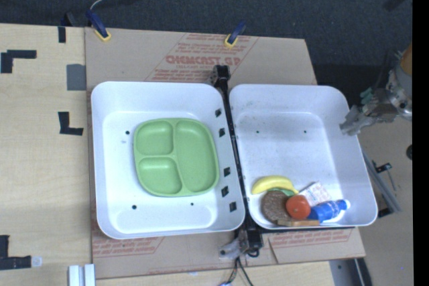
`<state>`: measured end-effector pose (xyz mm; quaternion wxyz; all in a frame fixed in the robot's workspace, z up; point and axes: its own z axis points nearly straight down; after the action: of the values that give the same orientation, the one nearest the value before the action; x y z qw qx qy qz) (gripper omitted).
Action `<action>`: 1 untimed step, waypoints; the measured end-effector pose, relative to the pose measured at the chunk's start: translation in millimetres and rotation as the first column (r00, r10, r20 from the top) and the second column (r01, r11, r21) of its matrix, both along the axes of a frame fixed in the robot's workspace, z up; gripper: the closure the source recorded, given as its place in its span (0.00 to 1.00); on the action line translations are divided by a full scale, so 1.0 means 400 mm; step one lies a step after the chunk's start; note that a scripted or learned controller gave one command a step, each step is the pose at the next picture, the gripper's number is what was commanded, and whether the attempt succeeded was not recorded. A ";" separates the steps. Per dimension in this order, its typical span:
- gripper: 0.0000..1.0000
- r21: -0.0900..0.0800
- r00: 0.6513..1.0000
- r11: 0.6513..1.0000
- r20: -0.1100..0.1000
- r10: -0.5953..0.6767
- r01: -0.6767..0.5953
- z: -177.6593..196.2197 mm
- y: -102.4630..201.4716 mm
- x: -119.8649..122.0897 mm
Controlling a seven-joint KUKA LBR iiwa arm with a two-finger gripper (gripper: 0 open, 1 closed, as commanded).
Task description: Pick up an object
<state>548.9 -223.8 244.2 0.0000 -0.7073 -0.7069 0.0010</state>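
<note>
Since nothing is held yet, we read the step in hand as the approach: choose one object and come down on it. Going from the left, the left bin (107, 144) holds a green divided plate (176, 157) lying flat in its middle, with bare floor all around it; its low rim would give our gripper little to bite on. The right bin (288, 110) keeps its things huddled in the near corner: a banana (273, 183), a brown round object (273, 205) just below it, a red ball-like thing (299, 207) touching that, then a small white packet (316, 192) and a blue bottle-like object (331, 209) against the near wall. The gripper (365, 114) hangs over that bin's right rim, well apart from the pile; we cannot tell how its jaws stand.

We would go for the banana, since it lies on the open side of the heap with clear floor behind it. Straddle it across its narrow width, coming straight down. The far part of the right bin is open room for travel; the near wall and the crowded neighbours leave little margin.
</note>
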 end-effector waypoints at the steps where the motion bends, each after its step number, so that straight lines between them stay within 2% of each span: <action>1: 1.00 0.002 1.000 1.000 0.000 0.003 -0.003 -0.076 0.193 0.050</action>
<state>568.7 -146.6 213.9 0.0007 -0.7062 -0.7080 0.0001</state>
